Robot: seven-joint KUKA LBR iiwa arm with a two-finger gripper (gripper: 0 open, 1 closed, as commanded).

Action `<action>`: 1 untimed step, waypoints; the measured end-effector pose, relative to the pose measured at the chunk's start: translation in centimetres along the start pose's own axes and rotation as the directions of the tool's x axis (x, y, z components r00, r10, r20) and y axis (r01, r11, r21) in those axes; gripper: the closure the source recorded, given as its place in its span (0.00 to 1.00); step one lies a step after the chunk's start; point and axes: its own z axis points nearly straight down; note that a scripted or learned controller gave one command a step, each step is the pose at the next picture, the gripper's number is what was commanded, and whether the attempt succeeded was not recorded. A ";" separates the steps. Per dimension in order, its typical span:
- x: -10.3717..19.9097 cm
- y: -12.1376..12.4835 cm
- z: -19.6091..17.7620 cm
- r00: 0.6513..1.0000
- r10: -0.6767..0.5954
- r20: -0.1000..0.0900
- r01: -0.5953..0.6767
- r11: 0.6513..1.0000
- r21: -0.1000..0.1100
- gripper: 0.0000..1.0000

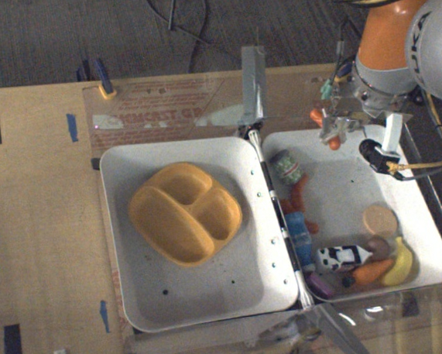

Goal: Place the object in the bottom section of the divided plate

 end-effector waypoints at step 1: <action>6.5 -0.6 -4.9 0.946 -0.323 0.001 0.323 0.946 -0.007 1.00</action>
